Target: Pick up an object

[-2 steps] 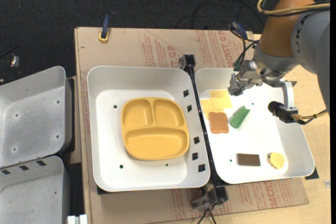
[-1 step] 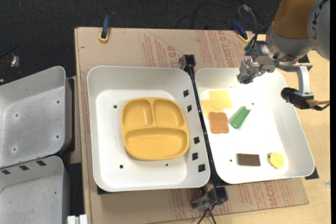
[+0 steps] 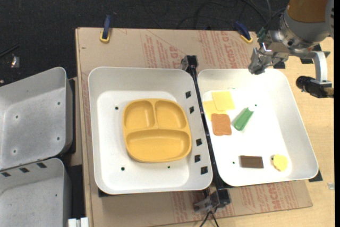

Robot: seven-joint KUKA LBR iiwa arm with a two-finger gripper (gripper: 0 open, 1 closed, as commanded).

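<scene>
The right bin (image 3: 297, 130) holds several small objects: a pale yellow square (image 3: 222, 99), an orange-brown slab (image 3: 221, 124), a green cylinder (image 3: 243, 118), a dark brown block (image 3: 251, 161) and a round yellow piece (image 3: 280, 162). My gripper (image 3: 258, 66) hangs over the bin's far edge, well above and behind the objects. Nothing shows between its fingers. The left bin (image 3: 101, 114) carries a yellow divided tray (image 3: 157, 130).
The two bins sit side by side on a cardboard sheet (image 3: 149, 45) clamped at its far edge. Black clips (image 3: 197, 125) run along the seam between the bins. White metal panels (image 3: 32, 114) lie off to the left.
</scene>
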